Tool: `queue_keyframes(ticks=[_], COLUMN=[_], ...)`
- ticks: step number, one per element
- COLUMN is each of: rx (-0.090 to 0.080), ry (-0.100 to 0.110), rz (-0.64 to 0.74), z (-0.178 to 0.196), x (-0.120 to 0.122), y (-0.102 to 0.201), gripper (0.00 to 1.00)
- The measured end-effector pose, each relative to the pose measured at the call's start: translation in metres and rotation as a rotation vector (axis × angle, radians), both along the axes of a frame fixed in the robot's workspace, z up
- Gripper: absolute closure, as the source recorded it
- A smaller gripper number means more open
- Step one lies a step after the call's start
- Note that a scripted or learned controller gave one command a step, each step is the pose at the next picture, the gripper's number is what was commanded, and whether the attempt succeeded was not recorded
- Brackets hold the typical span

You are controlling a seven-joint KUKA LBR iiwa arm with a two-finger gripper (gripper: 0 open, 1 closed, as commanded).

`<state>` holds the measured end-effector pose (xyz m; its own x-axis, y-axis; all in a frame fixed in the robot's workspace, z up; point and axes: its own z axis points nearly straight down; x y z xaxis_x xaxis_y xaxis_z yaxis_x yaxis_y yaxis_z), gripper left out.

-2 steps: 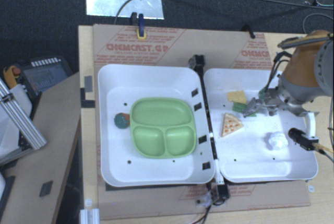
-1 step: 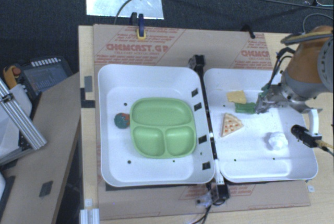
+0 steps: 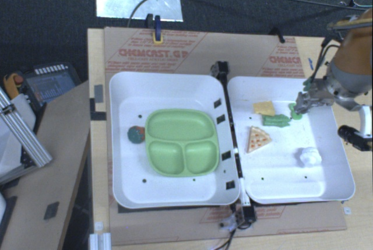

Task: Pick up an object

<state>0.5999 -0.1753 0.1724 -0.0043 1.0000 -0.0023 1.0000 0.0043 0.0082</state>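
Observation:
The right bin holds a yellow cheese-like block, a green toy piece, a pizza-slice toy and a white crumpled lump. My gripper comes in from the right and reaches down at the right end of the green piece, near the bin's back right. Its tips are close against that piece, and the contact is hidden by the gripper body.
The left bin carries a green three-compartment plate with a small brown and teal ball beside its left edge. A black divider strip runs between the bins. A keypad device sits on the side table at left.

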Motion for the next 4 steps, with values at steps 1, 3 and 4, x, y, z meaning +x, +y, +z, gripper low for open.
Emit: queue_keyframes(ticks=[1, 3, 4], rx=[-0.001, 0.004, 0.004], ry=[0.000, 0.006, 0.006], rz=[0.000, 0.006, 0.006], z=[0.059, 0.084, 0.089], x=[0.006, 0.007, 0.009], y=[-0.009, 0.044, 0.101], gripper=[1.00, 1.00, 1.00])
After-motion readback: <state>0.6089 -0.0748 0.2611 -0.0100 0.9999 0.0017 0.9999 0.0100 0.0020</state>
